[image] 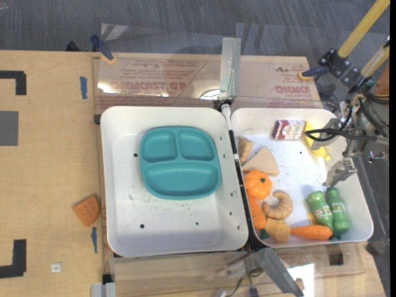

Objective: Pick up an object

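1. The end effector hangs over the right-hand bin, near that bin's right side. It's seen from above at a slant, so there's no telling if it's wide, narrow or gripping. Nothing visibly held.
2. Closest stuff to it: two green bottles lying side by side just below it in the picture, toward the near rim. Can't tell if it's touching them or just hovering above.
3. Below the bottles, an orange carrot lies along the near edge of the bin.
4. Left of the end effector, mid-bin: a croissant, and up-left of that a little orange pumpkin with a green stem.
5. Further left and a bit up from the end effector, a tan bread wedge lies by the wall between the bins.
6. Up and left of it, near the far rim, is a small red-and-white box. A yellow thing sits just above the end effector, too blurry to name.
7. Well off to the left, the other bin has a teal divided plate in it.
8. Even further left, out on the desk, there's a small orange waffle.
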`<action>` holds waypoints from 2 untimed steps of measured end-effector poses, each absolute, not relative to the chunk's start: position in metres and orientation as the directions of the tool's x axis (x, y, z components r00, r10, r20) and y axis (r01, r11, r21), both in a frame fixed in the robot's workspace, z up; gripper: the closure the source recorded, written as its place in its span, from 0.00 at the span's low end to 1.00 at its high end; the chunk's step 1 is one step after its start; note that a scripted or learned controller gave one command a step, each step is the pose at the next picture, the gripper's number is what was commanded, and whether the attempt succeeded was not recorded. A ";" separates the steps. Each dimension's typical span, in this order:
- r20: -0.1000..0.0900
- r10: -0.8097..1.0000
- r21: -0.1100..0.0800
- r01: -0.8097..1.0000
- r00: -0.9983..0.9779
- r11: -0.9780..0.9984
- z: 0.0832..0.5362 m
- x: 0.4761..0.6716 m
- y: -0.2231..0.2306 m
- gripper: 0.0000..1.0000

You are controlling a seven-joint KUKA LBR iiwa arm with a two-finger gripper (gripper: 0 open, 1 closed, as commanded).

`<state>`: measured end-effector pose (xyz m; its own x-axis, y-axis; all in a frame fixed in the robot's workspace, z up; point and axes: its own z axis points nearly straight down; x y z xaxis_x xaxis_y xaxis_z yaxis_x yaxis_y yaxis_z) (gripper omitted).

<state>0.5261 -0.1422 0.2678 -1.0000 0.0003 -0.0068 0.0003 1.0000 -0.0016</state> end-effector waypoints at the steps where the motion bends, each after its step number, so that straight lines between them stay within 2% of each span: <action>1: 0.004 -0.129 0.003 -0.129 -0.992 0.992 0.109 0.503 -0.149 0.00; 2: -0.021 -0.117 -0.006 -0.117 -0.993 0.993 0.091 0.498 -0.185 0.00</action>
